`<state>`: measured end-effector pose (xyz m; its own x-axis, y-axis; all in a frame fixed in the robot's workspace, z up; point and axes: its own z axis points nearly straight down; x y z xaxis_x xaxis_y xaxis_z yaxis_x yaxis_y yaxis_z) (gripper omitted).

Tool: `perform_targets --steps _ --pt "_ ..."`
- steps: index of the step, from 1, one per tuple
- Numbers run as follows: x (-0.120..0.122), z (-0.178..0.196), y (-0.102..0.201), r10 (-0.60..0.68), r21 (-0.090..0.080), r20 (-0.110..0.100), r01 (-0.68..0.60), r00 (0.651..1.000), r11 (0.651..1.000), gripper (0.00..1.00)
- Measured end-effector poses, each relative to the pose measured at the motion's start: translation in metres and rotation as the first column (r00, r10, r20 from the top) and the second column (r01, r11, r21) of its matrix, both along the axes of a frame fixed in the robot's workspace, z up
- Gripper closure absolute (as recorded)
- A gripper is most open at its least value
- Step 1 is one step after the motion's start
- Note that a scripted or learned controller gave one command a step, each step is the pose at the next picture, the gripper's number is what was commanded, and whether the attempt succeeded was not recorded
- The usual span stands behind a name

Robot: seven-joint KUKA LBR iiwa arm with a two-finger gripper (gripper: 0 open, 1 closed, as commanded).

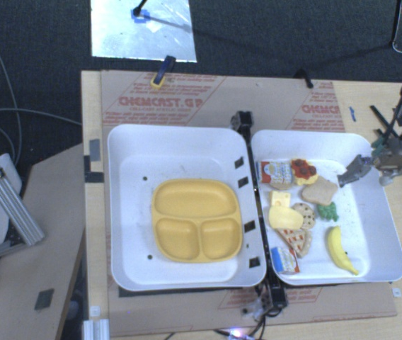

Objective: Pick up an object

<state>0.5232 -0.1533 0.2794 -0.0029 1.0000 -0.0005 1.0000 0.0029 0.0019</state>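
Observation:
The right bin holds several toy foods. A small carton and a red piece lie at the back. A bread slice sits next to a green piece. Yellow cheese, a round waffle, a pizza slice, a banana and a small blue-and-white packet lie nearer the front. My gripper hangs over the bin's right side, right of the bread slice. It is open, with nothing between its fingers.
The left bin holds a yellow divided plate. A black hinge bar runs between the bins. Cardboard lies under both. A metal frame stands at the left edge.

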Motion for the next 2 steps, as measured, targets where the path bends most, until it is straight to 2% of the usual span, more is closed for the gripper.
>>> perform_targets --steps 1,2 --pt "-0.02 -0.116 -0.05 -0.007 0.001 -0.011 0.007 1.0 1.0 0.0" --pt "-0.038 -0.185 -0.016 -0.001 0.004 -0.007 0.001 1.0 1.0 0.0"
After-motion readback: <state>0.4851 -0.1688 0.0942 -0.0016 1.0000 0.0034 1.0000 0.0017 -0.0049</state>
